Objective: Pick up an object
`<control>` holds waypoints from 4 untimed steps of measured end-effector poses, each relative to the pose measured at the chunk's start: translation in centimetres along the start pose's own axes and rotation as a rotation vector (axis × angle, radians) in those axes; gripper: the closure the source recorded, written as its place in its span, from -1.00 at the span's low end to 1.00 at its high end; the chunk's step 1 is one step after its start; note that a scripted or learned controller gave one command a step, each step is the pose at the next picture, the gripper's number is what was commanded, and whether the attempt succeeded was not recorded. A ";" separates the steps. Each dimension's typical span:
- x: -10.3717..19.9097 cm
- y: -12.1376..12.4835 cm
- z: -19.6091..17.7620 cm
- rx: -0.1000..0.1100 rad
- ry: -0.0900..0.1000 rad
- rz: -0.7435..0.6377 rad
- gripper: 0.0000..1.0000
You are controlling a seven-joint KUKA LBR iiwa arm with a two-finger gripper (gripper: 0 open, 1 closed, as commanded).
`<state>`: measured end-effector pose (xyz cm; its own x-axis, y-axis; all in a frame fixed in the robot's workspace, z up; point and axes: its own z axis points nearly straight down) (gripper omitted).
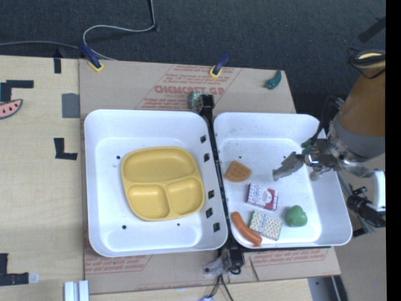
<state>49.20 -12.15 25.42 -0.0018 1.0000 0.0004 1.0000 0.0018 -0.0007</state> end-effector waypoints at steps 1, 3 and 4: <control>0.4 -1.0 13.6 0.005 0.002 0.001 -1.00; 1.7 4.0 15.9 -0.001 0.000 0.001 1.00; 13.8 9.9 6.0 0.000 0.001 -0.001 1.00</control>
<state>59.07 1.72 19.42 -0.0033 1.0000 0.0011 1.0000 0.0033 -0.0006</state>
